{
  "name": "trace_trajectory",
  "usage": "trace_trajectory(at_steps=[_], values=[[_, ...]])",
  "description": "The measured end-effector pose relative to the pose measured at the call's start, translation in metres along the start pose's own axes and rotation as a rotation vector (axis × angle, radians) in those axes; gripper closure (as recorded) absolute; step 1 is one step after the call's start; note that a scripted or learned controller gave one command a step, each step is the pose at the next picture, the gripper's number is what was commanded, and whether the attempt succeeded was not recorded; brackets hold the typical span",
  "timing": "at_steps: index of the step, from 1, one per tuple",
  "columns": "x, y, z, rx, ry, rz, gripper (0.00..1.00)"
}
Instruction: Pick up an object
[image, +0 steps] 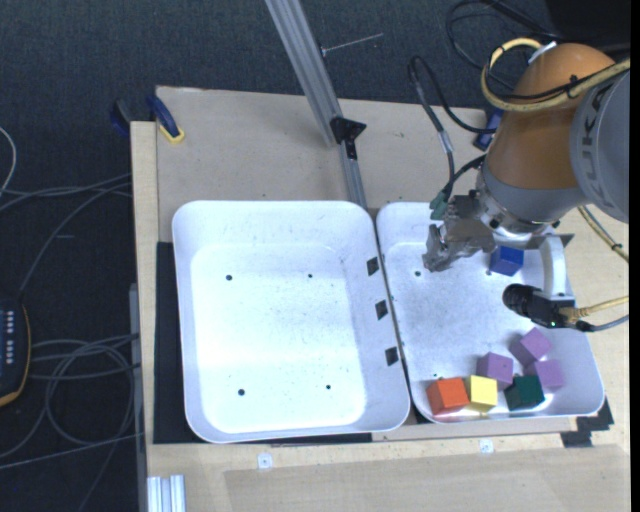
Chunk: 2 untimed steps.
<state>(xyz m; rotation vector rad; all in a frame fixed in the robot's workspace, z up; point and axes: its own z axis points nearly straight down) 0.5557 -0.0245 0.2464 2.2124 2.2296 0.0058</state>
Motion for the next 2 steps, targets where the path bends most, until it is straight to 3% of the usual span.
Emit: trace_trajectory(at_steps=[2], values=[[0.091, 0.055, 0.0, 0.0, 0.0, 0.001, 1.0]])
